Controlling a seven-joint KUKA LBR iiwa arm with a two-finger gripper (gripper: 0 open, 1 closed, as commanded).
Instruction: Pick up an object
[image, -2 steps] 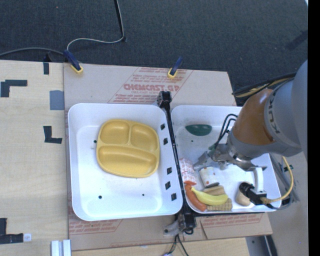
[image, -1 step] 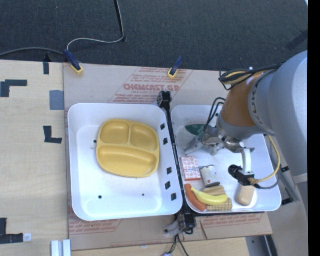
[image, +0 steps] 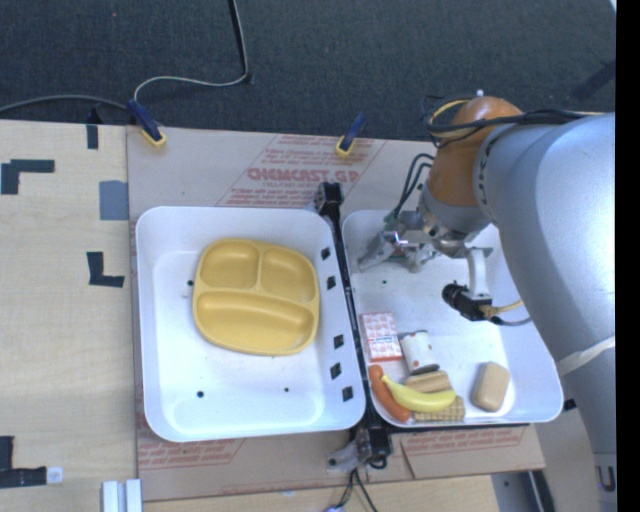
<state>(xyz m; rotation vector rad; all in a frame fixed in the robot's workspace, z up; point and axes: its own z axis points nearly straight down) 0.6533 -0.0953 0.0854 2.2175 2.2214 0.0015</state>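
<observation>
My gripper (image: 396, 252) hangs over the far left corner of the right bin (image: 520, 345), open, with nothing between its fingers. The objects lie in a group at the near end of that bin, well clear of the gripper. They are a small red and white box (image: 380, 335), a short white and brown cylinder (image: 417, 349), a yellow banana (image: 427, 399), an orange carrot-like piece (image: 386, 391), a tan bun (image: 430, 381) and a tan bread roll (image: 490, 386). A yellow divided plate (image: 256, 296) lies in the left bin (image: 160, 330).
The black divider (image: 338, 290) runs between the two bins. The big grey arm (image: 555, 230) covers the right side of the right bin. Cardboard (image: 290, 175) lies under both bins, held by yellow clamps at its far edge.
</observation>
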